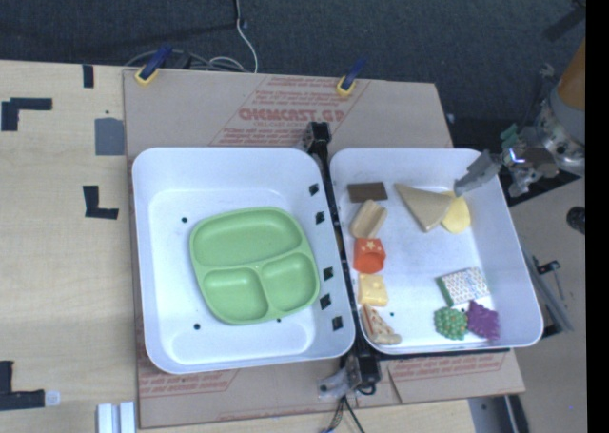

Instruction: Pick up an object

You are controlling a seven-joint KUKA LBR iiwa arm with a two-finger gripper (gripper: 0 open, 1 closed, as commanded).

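Observation:
The right bin [509, 241] holds several toy foods. A brown bar [367, 192], a bread roll [368, 221], a red-orange piece [369, 255], a yellow block [373, 289] and a flat tan slice [381, 327] run down its left side. A tan wedge [422, 204] and a yellow round piece [458, 216] lie near the far right corner. A pale checkered block [463, 284], green broccoli [451, 323] and purple grapes [483, 320] sit at the near right. My gripper [473, 177] hangs tilted over the far right corner, just above the yellow piece and the wedge, with nothing seen in it.
The left bin [152, 231] holds a green divided plate [254, 265]. Black clips line the wall between the bins [328, 231]. Both bins rest on a cardboard sheet [285, 108] held by clamps at the back. The arm's wrist [552, 141] is beyond the right rim.

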